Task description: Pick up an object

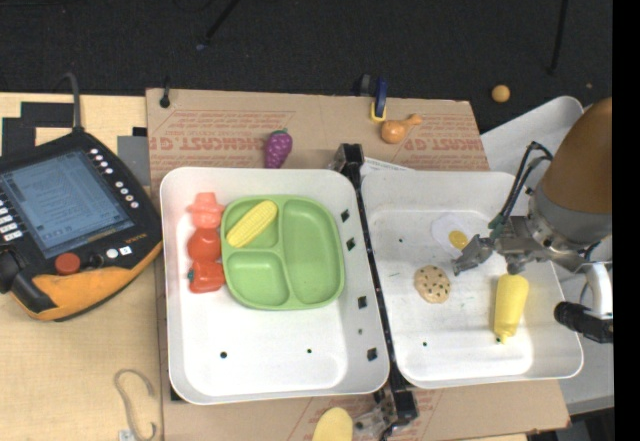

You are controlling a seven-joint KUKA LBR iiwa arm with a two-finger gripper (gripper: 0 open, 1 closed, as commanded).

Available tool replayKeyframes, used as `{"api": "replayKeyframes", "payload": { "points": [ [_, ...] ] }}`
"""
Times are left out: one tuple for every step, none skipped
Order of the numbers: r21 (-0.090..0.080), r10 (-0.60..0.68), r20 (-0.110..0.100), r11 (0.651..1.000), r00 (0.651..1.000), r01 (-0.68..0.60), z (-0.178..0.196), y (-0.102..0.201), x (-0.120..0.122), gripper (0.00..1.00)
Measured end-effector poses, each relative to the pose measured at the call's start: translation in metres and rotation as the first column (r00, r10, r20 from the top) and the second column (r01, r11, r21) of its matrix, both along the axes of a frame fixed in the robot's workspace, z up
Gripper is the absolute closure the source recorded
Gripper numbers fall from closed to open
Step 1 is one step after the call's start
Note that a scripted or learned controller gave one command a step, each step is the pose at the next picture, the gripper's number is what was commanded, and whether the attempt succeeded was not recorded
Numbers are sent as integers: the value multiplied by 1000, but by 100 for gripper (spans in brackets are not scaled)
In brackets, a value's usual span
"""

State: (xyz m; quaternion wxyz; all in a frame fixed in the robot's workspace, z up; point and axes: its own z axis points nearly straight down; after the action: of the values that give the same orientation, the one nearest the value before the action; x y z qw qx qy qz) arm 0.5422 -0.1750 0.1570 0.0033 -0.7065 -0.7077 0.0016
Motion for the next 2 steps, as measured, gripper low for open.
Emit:
{"api": "replayKeyframes", "payload": {
  "points": [
    [7, 2, 7, 1000, 1000, -2, -60, 0, 1, 0],
    [5, 0, 9, 1000, 1000, 0, -66, 2, 4, 0]
  ]
}}
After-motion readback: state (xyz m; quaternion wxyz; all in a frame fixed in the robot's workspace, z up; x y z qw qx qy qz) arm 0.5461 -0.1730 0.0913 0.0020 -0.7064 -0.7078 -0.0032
